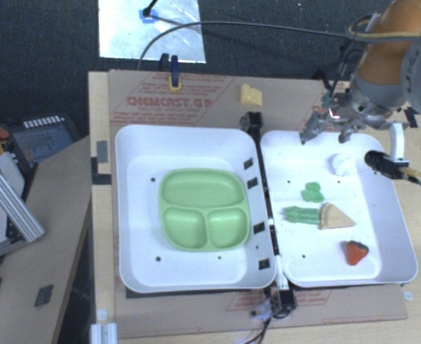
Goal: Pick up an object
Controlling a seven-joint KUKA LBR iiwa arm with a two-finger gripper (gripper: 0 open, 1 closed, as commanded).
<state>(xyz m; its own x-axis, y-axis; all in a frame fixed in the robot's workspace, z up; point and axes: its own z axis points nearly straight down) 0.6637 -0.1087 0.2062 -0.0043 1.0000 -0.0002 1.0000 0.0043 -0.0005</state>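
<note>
The jaws are seen spread apart with nothing between them, poised over the far edge of the right-hand bin, carried by the grey arm with its orange band. Nothing has yet been lifted; the step in hand is judged to be the approach. Candidate objects are all located in the right-hand bin: a small white lump nearest the jaws, a small green piece beyond it, then a long green item lying touching a tan wedge, and a red strawberry-like item at the near end. The white lump is judged the easiest target, being close and standing apart from the rest, though its contrast against the bin is poor. A straight descent, centred over it, with the jaws closed only once low, is advised. The touching pair is better avoided. A green divided tray occupies the left-hand bin on the worktop.
</note>
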